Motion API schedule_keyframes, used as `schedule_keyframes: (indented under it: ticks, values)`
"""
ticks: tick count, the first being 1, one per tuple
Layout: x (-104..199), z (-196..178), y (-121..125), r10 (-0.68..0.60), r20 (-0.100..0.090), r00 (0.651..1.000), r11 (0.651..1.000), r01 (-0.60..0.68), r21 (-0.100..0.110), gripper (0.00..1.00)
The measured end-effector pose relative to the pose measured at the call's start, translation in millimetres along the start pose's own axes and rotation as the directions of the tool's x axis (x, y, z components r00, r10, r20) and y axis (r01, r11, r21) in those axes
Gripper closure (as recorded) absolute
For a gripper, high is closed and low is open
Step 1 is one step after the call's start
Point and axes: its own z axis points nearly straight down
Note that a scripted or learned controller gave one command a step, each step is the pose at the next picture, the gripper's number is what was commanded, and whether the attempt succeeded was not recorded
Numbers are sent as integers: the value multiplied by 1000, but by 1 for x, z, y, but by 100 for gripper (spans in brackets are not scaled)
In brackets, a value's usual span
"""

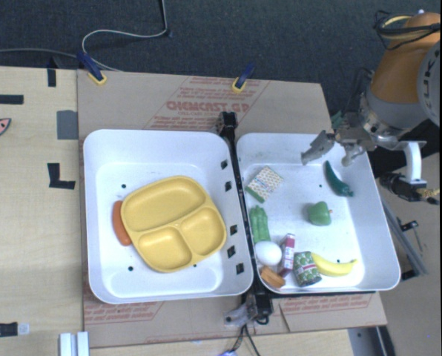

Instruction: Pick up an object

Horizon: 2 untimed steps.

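Note:
My gripper [332,151] hangs over the back right part of the right bin [380,221], its two grey fingers spread open with nothing between them. Just below and right of it lies a dark green pepper [337,179]. Further down sit a green apple-like fruit [320,213], a patterned packet [265,183], a green cucumber [259,223], a white egg [268,254], a small tube [288,245], a green can [305,268], a banana [334,265] and an orange piece [273,277].
The left bin [102,199] holds a yellow divided tray [173,222] with an orange carrot-like thing [120,223] tucked at its left side. A black divider clamp [227,122] joins the bins at the back. Cardboard lies under both bins.

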Motion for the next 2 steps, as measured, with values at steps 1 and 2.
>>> schedule_keyframes:
  ticks: [1, 2]
  values:
    - [-9, 106, -47, 1, -1, 1000, 1000, -1, 3, 0]
    - [-10, 133, 12, 0, 0, 1000, 1000, 0, -5, 0]
